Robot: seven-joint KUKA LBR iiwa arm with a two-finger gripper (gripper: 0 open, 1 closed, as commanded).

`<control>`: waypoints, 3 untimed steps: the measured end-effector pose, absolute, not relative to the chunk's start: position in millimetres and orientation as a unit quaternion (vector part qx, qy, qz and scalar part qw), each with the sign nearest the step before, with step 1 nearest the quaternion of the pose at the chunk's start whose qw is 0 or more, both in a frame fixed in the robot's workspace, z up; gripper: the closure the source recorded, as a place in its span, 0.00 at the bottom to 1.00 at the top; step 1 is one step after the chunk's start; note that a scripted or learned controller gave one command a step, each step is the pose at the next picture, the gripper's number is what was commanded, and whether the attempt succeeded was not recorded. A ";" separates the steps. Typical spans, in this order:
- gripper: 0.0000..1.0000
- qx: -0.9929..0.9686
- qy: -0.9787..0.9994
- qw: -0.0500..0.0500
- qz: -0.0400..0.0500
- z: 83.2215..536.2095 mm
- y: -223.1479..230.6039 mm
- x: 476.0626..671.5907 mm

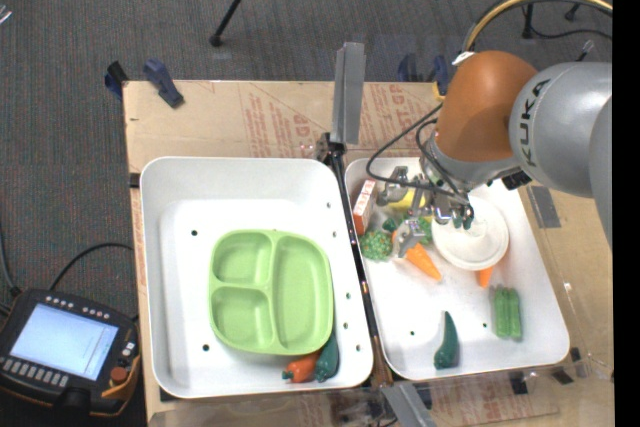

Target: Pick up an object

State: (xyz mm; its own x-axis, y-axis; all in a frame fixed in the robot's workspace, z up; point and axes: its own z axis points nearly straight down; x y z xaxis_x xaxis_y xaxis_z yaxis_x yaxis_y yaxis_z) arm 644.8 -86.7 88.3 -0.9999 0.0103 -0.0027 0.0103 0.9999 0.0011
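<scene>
KUKA arm lowers its gripper (415,233) into the right bin (545,315) over a cluster of toy food.

The wrist hides much of the pile; the fingers' spread cannot be told; a toy carrot (424,262) lies just beside them, a broccoli floret (376,244) and white bowl (480,240) close by; the left bin (165,215) holds a green divided plate (270,292).

The grey arm (560,125) reaches in from the right, its orange band (485,110) bulging just above the wrist. From there the wrist points down and to the left. The gripper (415,233) hangs low at the end of it, with metal parts and dark cables clustered around the wrist above.
</scene>
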 end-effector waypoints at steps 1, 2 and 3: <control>0.00 0.060 0.998 0.000 0.001 87.5 -103.2 585.2; 0.00 0.086 0.996 0.000 0.001 87.3 -86.2 590.5; 0.00 0.139 0.990 -0.001 0.000 86.6 -99.4 535.2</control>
State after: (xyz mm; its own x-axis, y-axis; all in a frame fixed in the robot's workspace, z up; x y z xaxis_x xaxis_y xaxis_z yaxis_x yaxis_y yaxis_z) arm 535.2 -99.4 86.6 -0.9616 0.2744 0.0014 0.2744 0.9616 0.0008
